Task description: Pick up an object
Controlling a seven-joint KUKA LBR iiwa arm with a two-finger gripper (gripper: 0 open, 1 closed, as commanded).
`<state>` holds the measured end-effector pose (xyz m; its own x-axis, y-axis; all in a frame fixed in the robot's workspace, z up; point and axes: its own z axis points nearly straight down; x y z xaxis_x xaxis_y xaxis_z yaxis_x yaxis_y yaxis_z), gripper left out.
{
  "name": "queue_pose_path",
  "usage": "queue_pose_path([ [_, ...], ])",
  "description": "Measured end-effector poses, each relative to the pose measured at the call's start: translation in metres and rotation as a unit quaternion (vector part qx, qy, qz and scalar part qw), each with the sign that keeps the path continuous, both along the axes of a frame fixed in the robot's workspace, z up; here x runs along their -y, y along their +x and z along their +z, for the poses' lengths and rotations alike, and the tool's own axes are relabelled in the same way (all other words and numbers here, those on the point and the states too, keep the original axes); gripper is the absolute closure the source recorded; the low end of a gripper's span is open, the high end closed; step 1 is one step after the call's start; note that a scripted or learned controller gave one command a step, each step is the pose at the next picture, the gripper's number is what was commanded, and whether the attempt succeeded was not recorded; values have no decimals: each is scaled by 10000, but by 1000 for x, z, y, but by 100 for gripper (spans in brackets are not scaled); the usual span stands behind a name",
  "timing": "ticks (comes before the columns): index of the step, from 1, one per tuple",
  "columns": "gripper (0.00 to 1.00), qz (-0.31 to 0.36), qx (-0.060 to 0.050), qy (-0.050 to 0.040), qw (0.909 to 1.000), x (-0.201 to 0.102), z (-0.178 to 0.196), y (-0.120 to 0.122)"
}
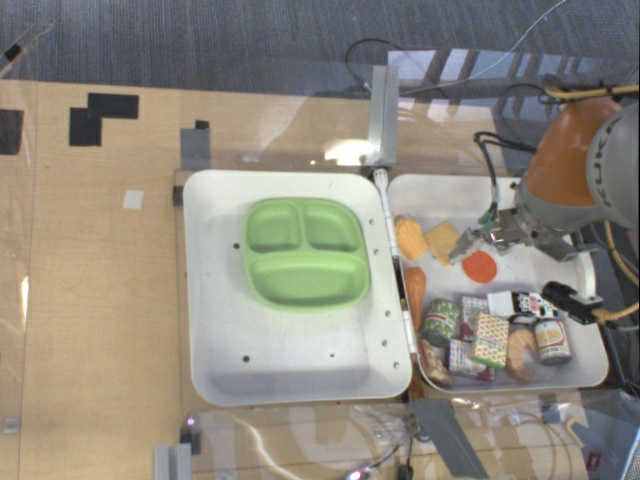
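Light wooden bench [90, 298] stood on grey carpet [200, 18]. Two-finger gripper [478, 240] hung in right white bin [600, 363]; jaw state unclear. Orange carrot [414, 290] lay lengthwise along left wall.

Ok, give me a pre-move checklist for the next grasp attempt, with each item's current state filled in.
1. Gripper positioned over the right bin: ok, it hangs low near the bin's upper middle.
2. Target within reach: ok, the red disc and yellow wedge lie right beside the fingertips.
3. Finger opening: cannot tell, too small and blurred.
4. Object already held: cannot tell, nothing clearly sits between the fingers.
5. Clutter near target: not ok, the corn cob and carrot crowd close by.
6. Green tray in the left bin: ok, flat and unobstructed.
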<state>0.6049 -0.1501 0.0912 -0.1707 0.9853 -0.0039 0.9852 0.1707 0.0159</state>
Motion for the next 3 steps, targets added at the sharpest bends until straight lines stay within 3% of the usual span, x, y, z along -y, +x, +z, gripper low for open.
queue_pose_path([
  [1, 100, 8, 32, 7, 10000, -1, 13, 2],
  [2, 100, -161, -50, 2, 9999, 16, 59, -21],
  [3, 0, -159, -53, 4, 9999, 16, 58, -21],
])
